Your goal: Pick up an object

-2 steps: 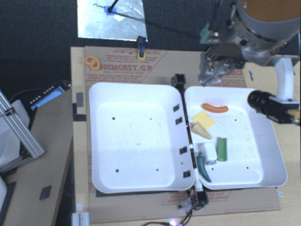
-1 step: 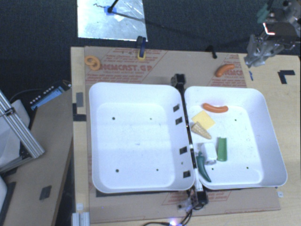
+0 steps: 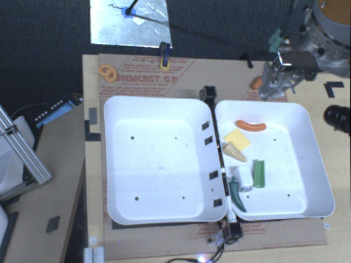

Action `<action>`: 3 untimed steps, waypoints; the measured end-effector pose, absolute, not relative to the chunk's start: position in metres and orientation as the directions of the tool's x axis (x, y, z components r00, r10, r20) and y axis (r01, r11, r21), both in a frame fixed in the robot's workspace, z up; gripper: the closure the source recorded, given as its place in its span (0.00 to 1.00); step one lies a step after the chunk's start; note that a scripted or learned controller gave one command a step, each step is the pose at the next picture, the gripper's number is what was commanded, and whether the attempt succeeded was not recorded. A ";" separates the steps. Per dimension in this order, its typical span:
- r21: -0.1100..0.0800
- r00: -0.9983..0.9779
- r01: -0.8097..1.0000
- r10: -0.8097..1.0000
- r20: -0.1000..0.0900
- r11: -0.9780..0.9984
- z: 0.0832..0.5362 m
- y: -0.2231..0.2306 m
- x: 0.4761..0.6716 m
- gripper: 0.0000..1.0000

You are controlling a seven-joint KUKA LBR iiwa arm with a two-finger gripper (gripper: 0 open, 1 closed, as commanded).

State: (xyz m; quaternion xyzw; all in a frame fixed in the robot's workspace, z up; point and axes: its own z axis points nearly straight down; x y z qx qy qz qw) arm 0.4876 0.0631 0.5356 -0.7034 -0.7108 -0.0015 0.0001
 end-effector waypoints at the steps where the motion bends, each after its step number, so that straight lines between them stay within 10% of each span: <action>1: 0.004 0.006 1.000 1.000 -0.002 -0.006 0.536 -0.013 0.486 1.00; 2: 0.005 0.002 1.000 1.000 -0.003 -0.002 0.534 -0.057 0.586 1.00; 3: 0.002 -0.007 1.000 1.000 0.001 0.007 0.536 -0.012 0.539 1.00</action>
